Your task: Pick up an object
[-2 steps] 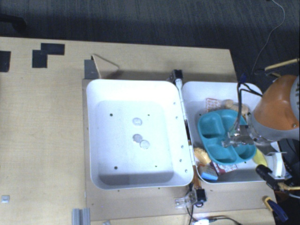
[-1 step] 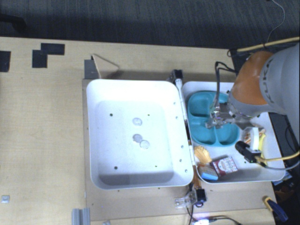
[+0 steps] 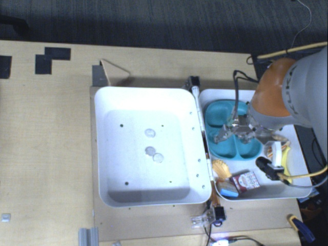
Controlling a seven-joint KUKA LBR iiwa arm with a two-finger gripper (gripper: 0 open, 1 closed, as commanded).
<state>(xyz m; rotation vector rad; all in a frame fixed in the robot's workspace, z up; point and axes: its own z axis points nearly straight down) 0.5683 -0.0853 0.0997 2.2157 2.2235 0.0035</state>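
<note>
a: where is your claw?

b: my claw (image 3: 234, 130) hangs over the right bin (image 3: 299, 137), just above the teal dish (image 3: 225, 118). my arm (image 3: 292, 94) comes in from the right, orange band up near the wrist.

a: is it open? holding anything?

b: i cannot tell how far it is open; the metal parts blur together against the dish. i see nothing between them.

a: what could you pick up?

b: the dish lies at the bin's far left. in front of it sits a yellowish lump (image 3: 221, 167), a red and white packet (image 3: 246, 180) and a blue piece (image 3: 229, 191). a yellow thing (image 3: 284, 159) lies by my wrist.

a: and the left bin (image 3: 110, 152)?

b: three small round marks (image 3: 152, 151) on its floor.
</note>
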